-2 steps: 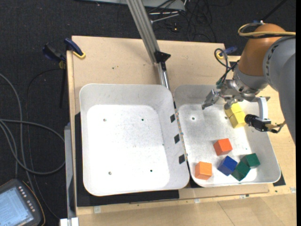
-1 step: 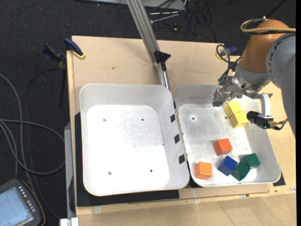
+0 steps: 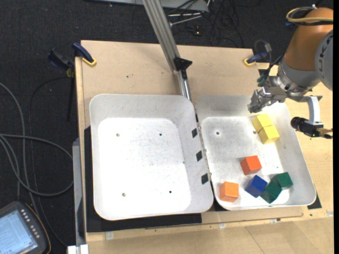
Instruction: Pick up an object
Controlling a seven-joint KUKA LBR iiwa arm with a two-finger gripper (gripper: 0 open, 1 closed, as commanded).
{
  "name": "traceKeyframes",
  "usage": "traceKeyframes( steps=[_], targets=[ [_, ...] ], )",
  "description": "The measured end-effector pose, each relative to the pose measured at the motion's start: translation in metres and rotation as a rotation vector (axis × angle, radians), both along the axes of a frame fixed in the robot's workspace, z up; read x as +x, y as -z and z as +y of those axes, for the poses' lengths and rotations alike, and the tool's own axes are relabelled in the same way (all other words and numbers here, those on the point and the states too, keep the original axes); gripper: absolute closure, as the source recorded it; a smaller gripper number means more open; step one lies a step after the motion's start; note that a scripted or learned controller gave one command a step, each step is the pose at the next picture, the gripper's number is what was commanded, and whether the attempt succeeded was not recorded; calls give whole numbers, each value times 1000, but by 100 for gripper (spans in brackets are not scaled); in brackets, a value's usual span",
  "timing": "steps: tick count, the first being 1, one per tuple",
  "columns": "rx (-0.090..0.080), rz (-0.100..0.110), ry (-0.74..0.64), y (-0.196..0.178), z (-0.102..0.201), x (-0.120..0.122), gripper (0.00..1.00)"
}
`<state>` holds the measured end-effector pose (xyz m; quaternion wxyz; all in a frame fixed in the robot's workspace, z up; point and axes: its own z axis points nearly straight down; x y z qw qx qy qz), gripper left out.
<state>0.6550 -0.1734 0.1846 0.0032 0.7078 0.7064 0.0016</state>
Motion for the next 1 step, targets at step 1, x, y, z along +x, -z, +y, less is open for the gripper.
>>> traceKeyframes(
  steps=[1],
  targets=[
    [0, -1, -4, -47, -1, 9, 100]
  ],
)
